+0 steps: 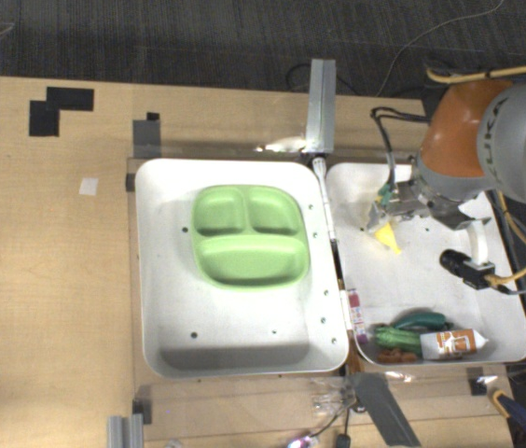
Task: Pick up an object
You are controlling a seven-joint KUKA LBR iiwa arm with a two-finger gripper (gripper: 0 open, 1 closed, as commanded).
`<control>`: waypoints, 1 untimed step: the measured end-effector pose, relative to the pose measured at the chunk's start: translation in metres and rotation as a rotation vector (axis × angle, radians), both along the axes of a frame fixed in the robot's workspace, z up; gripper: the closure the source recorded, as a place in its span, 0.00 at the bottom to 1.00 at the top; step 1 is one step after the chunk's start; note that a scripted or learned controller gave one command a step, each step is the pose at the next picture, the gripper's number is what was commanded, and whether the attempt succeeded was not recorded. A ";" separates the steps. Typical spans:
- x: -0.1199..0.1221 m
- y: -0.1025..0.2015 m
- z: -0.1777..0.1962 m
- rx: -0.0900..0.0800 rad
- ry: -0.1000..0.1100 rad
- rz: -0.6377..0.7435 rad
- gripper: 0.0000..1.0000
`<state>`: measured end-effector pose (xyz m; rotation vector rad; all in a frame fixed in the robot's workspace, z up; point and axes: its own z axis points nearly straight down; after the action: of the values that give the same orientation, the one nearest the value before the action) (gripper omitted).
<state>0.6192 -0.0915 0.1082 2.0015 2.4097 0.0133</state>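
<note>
In the upper part of the right bin my gripper hangs low, pointing down and to the left. A small yellow wedge-shaped object sits right under its tip, touching it or nearly so; I cannot tell whether it is gripped. Along the front wall of the same bin lie a dark green object, a white bottle with an orange label and a brownish item.
The left bin holds a light green divided plate in its middle. A metal post stands behind the wall between the bins. The grey arm with its orange band reaches over the right bin's far right corner.
</note>
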 end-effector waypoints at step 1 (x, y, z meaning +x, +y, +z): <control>0.034 -0.019 -0.019 0.004 0.020 0.048 1.00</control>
<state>0.6534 -0.1105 0.0890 1.9547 2.4716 -0.0015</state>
